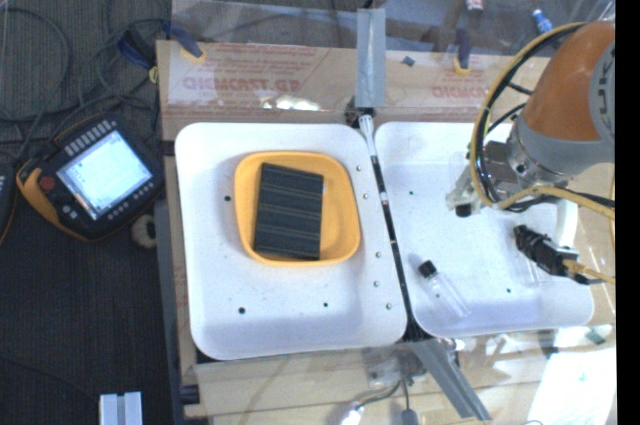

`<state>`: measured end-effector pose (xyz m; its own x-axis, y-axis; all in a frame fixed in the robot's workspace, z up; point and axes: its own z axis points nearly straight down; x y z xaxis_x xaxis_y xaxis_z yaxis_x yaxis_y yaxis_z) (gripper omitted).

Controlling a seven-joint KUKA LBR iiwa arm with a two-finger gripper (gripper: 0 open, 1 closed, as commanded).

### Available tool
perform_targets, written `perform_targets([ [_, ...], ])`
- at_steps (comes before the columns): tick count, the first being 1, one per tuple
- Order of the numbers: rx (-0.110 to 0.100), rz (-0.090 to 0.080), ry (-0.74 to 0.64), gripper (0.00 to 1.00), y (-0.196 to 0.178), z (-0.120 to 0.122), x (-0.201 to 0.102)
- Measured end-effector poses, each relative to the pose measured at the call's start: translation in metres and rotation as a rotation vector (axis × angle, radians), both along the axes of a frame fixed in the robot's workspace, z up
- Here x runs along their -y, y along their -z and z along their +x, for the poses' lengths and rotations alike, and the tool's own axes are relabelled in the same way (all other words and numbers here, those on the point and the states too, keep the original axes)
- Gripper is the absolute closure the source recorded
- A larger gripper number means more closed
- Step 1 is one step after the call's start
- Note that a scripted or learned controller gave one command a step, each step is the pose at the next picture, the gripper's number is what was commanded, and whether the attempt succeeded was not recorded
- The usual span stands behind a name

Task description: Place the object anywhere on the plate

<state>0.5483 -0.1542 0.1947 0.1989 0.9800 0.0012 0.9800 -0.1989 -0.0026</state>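
A yellow square plate (pixel 345 213) sits in the left white bin (pixel 290 323). A dark ribbed rectangular block (pixel 289 211) lies flat on the plate, covering its middle. In the right bin (pixel 500 308), a small clear vial with a black cap (pixel 438 282) lies on the floor near the front left. My gripper (pixel 465 198) hangs over the right bin's middle, under the orange band of the arm (pixel 575 73), above and to the right of the vial and apart from it. Nothing shows between its tips.
Yellow and black cables loop around the wrist, and a black connector (pixel 543 249) hangs over the right bin's right side. A metal divider (pixel 385 213) separates the bins. A teach pendant (pixel 90 178) lies on the floor to the left. A cardboard wall (pixel 270 78) backs the bins.
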Motion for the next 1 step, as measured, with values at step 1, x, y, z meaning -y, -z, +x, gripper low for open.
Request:
perform_targets([
  [1,0.000,0.000,0.000,0.00,0.0000,0.0000,0.0001],
])
